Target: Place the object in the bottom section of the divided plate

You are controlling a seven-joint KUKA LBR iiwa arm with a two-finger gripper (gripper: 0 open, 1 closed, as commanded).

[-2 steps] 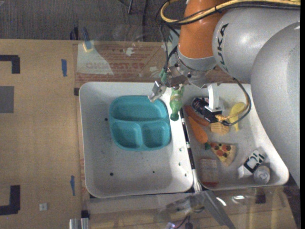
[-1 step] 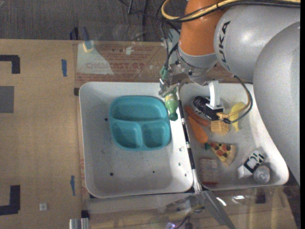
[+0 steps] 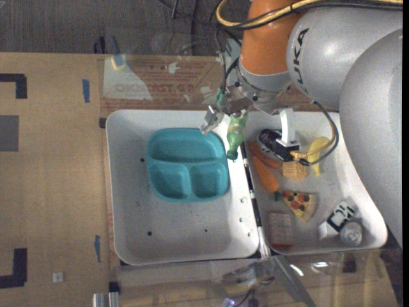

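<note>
One fixed overhead camera, slanted down on both white bins (image 3: 128,235).

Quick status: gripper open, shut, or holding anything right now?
Gripper: shut on the green bottle, which hangs from its fingers beside the teal divided plate.

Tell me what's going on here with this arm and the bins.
The end effector hangs over the divider between the two bins, with a green bottle right beneath it, at the right edge of the teal plate. Whether it grips the bottle is unclear. The plate lies in the left bin. The right bin holds a carrot, pizza slice and banana.
</note>
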